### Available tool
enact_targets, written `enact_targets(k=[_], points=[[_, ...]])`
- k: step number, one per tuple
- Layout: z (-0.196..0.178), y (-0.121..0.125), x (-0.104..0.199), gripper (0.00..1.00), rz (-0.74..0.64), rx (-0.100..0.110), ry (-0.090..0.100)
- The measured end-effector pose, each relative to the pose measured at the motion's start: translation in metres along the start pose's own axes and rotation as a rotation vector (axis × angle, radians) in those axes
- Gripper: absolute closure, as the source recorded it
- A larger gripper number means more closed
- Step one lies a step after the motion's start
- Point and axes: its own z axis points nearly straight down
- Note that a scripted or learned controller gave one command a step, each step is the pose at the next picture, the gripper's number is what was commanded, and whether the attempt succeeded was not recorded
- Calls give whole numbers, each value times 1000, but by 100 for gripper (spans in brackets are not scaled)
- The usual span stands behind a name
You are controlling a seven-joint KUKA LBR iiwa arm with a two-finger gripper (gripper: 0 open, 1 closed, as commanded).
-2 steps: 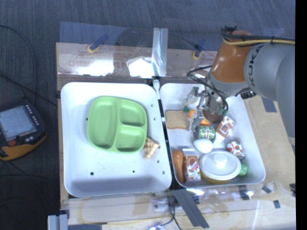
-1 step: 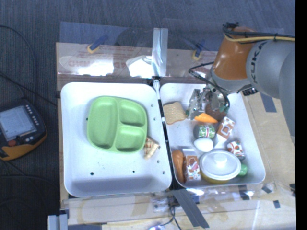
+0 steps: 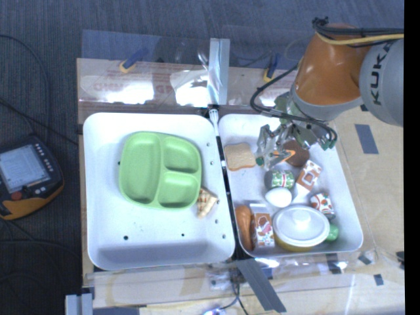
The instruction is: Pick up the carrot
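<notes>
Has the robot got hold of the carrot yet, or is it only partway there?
Partway, it seems. The gripper is down in the right bin, and something orange that may be the carrot sits at its fingertips. A firm grasp cannot be confirmed from this view. Left to do: lifting it clear of the bin. The green plate lies in the left bin.

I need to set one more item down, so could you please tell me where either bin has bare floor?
Left bin: bare floor below and left of the green divided plate. Right bin: crowded, with toast, cans and a lidded bowl.
</notes>
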Motion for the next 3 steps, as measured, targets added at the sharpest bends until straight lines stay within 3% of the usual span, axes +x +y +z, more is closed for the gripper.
enact_targets(k=[1, 2, 3], points=[[-24, -26, 53, 100, -137, -1, 4], [-62, 36, 83, 100, -301, -2, 3], [-52, -37, 156, 100, -487, -4, 6]])
